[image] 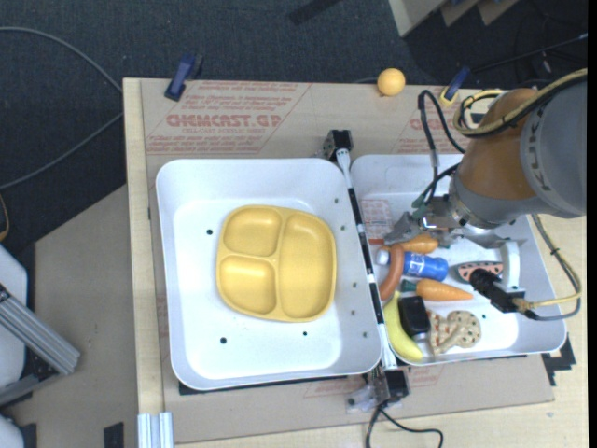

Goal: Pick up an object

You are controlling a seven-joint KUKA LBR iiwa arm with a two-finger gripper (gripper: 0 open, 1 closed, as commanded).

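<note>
Toys are lying crowded in the right bin [541, 339], an orange carrot [443, 291] and blue bottle [425, 267] among them, while the gripper [422, 222] is hovering at their twelve o'clock, its grip impossible to tell, and a yellow divided plate [277, 262] is sitting in the left bin [187, 203].

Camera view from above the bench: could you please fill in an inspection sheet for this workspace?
Surface: bench bearing left bin and right bin, side by side.
Job's things: right bin holds carrot, banana, blue bottle, sausage, pretzel-like piece.
Clutter: yellow divided plate in left bin; orange ball at bench's far edge.
Grippers: tool low over the right bin's pile; grip unclear.
Cables: cable on arm; cable on floor.
Surroundings: dark carpet.
</note>
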